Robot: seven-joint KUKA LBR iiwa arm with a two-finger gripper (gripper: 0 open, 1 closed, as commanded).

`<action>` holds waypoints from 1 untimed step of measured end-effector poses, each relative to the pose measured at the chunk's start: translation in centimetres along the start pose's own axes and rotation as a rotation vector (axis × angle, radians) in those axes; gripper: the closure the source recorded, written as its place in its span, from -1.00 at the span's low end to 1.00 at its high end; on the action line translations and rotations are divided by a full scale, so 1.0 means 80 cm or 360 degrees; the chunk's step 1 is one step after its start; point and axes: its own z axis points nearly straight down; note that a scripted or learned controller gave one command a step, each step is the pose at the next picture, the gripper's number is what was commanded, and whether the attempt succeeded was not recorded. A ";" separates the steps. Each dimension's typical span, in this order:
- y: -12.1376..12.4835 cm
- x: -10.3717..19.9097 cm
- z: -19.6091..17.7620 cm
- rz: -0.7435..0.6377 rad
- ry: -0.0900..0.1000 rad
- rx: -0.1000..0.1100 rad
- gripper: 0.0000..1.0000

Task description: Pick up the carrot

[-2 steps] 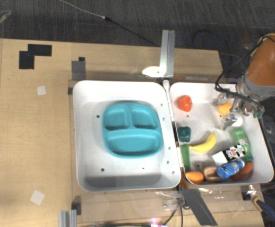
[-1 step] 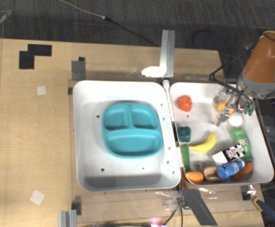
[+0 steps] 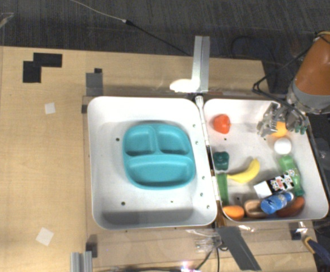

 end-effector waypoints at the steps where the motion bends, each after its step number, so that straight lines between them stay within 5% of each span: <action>1: -0.001 0.001 0.020 0.0416 0.0023 0.0004 1.00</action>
